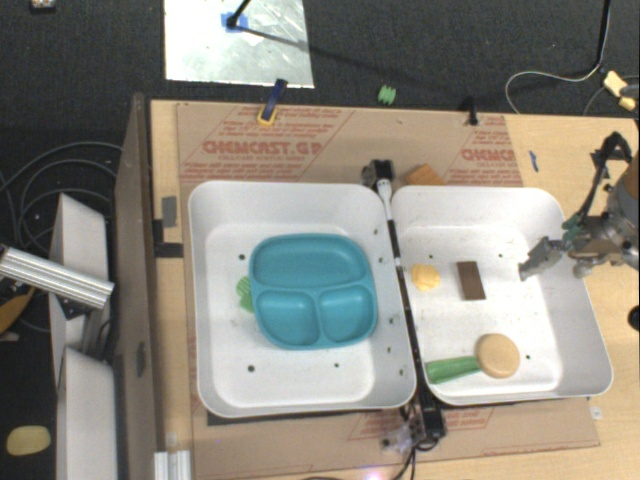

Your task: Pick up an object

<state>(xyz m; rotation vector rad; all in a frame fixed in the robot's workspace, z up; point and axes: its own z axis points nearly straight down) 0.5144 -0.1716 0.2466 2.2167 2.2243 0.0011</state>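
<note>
brown block [470,279] flat mid right bin [535,208], near and left of tool [535,258] | tool over bin's right part, finger state cannot be told | yellow piece [426,277] left of block | tan round [497,355] touching green piece [452,369] at front | blue divided tray [312,290] in left bin [215,268]

Both white bins [300,203] look like smooth, slightly glossy plastic. The blue divided tray [312,290] is matt plastic. Under the bins lies brown printed cardboard [260,143], dull and flat. The floor [80,58] is dark, rough carpet, with a shiny crinkled metal sheet [238,30] on it. The tan round piece [497,355] looks smooth and matt.
</note>
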